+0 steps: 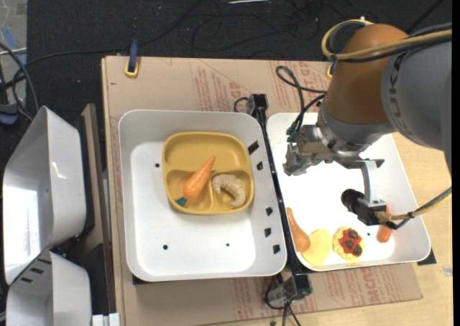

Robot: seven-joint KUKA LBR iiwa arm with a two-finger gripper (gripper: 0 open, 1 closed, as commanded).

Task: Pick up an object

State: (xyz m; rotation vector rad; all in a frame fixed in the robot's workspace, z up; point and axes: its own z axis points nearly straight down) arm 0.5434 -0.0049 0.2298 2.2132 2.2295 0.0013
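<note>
Toy food lies apart from the gripper

Orange plastic carrot (pixel 199 179) and a pale shrimp-shaped piece (pixel 231 188) lie in the yellow divided plate (pixel 180 151) in the left white bin (pixel 136 174). The gripper (pixel 299 159) hovers over the right white bin (pixel 402 174); whether its jaws are apart I cannot tell.

Two bins are set side by side on the counter (pixel 208 84). In the left bin (pixel 144 245) a divided plate (pixel 180 148) is placed toward the far side; a carrot (pixel 199 178) is laid in its left compartment and a shrimp (pixel 231 188) in its right one. In the right bin (pixel 402 188), along the near edge, a pear-shaped piece (pixel 297 232) is found at the left, a flat round piece (pixel 348 243) to its right, and a small piece (pixel 384 233) further right. The tool (pixel 300 159) is positioned over the right bin's far left part.
</note>
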